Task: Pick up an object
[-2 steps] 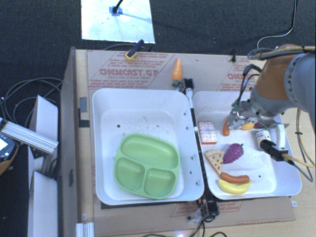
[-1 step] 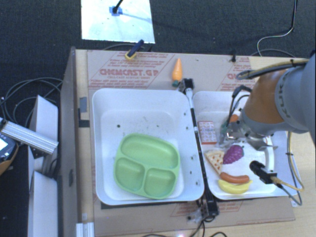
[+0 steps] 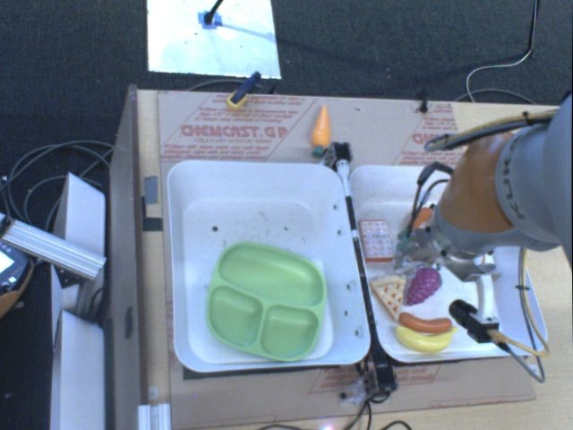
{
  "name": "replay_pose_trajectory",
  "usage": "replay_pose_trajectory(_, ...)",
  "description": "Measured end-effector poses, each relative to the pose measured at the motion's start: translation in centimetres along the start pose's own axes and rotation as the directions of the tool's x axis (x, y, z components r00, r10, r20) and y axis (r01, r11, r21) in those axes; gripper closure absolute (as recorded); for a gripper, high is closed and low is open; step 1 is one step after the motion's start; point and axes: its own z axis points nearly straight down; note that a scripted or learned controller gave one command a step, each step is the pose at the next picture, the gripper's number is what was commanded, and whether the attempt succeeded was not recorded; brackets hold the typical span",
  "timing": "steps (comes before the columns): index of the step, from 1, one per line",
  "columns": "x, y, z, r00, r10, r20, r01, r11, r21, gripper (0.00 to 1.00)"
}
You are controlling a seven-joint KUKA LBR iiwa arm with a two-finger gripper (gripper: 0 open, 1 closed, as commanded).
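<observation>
In the right bin (image 3: 380, 184) lie a purple grape bunch (image 3: 423, 285), a pizza slice (image 3: 389, 293), a red sausage (image 3: 425, 322), a yellow banana (image 3: 423, 339) and a small pink-and-white card (image 3: 375, 239). My gripper (image 3: 410, 251) hangs low over the bin's middle, just above the grapes and right of the card. The grey arm with its orange band (image 3: 479, 191) reaches in from the right and hides the fingers and the bin's back right part.
The left bin (image 3: 260, 186) holds a green divided plate (image 3: 267, 300). An orange carrot toy (image 3: 320, 126) lies on the cardboard behind the bins. A black clip (image 3: 341, 157) sits where the bins meet. Cables run along the right bin's edge.
</observation>
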Motion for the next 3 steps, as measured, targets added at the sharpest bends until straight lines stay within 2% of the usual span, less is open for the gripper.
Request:
replay_pose_trajectory(1,0.2,-5.7,0.0,1.000,0.000,0.000,0.000,1.000,-0.001,0.00)
replay_pose_trajectory(2,-0.4,-2.0,0.0,1.000,-0.002,0.001,0.002,1.000,-0.002,0.00)
replay_pose_trajectory(3,-9.1,2.4,-3.2,1.000,0.000,0.003,0.000,1.000,-0.004,0.00)
